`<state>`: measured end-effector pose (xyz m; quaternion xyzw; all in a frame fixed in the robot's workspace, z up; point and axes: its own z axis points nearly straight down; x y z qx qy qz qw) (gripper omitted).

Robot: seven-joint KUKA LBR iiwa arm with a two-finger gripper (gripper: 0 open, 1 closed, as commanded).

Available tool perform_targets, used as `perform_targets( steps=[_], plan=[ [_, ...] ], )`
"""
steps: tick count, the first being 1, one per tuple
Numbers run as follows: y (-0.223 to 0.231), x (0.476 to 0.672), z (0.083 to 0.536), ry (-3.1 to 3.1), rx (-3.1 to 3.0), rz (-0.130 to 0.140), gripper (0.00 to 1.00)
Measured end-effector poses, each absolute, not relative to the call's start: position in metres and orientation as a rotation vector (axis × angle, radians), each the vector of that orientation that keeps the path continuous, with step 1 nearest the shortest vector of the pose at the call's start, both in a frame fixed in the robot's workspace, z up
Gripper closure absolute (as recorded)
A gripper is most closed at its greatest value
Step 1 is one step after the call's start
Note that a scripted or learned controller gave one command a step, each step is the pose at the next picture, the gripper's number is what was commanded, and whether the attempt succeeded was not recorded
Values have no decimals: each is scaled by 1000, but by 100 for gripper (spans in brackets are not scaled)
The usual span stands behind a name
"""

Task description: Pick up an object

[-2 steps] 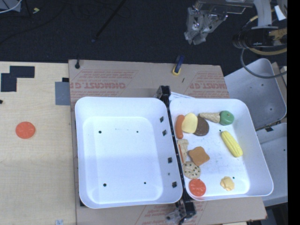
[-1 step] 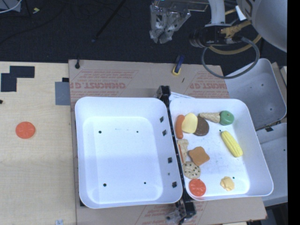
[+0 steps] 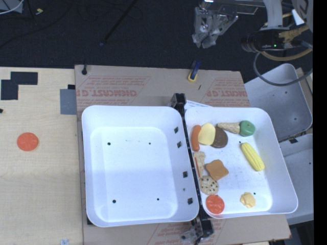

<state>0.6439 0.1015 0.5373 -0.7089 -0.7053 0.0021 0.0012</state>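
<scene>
My pincer (image 3: 205, 39) hangs way above the bins, can't tell its state. That corn cob (image 3: 252, 156) looks light, stiff, probably plastic; I'd grab it midway.

Dark floor (image 3: 102, 24) w/ cables at top; pale wood surface (image 3: 41, 188) left, cardboard sheet (image 3: 143, 86) under bins.

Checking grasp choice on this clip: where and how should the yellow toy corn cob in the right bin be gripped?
Grip the yellow toy corn cob across its narrow middle, coming straight down from above. It lies flat and slanted on the right white bin floor, with open floor along both long sides, so the fingers likely fit there. The end effector hangs high behind the bins.
</scene>
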Motion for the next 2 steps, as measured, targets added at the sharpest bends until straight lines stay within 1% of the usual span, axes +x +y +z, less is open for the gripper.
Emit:
perform_targets(
  steps=[1, 2],
  plan=[
    [89, 641, 268, -2211, -2216, 24, 100],
    [125, 635, 413, -2230, -2222, -19, 100]
  ],
)
